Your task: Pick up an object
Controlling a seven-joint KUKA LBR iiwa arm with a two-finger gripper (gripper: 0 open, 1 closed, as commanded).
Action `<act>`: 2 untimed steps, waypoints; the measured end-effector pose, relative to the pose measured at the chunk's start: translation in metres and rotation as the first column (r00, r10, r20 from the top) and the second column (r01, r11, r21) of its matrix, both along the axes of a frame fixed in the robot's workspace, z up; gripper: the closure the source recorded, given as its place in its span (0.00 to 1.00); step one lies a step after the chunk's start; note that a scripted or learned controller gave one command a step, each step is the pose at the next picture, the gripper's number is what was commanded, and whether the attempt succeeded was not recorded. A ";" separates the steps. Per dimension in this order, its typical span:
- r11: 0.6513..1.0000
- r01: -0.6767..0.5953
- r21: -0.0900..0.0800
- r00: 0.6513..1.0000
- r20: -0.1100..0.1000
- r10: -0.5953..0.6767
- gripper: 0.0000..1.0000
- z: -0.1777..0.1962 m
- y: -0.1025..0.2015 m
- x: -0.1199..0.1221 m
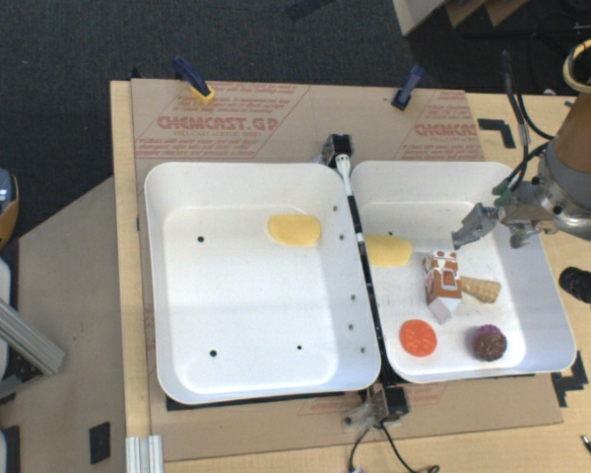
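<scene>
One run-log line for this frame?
tool: above right bin, holding nothing | right bin: yellow piece, carton, cone, tomato, purple ball | left bin: yellow piece

Left bin point(177, 264): one yellow oval piece point(294, 230) is seen lying flat in the upper middle.

Right bin point(532, 348): a second yellow oval piece point(387, 252) is found against the left wall. A red-and-white carton-like block point(442, 284) is placed near the centre, with a tan cone point(480, 289) just beside it on the right. An orange-red round object point(419, 338) and a dark purple round object point(489, 342) are set apart along the near wall.
</scene>
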State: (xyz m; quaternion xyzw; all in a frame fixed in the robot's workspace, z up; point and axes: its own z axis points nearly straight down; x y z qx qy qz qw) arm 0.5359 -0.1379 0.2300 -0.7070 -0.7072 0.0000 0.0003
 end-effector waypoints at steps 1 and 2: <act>1.000 -0.005 -0.003 1.000 0.003 0.005 0.00 -0.121 0.047 0.035; 1.000 0.001 -0.003 1.000 0.005 -0.001 0.00 -0.146 0.013 0.071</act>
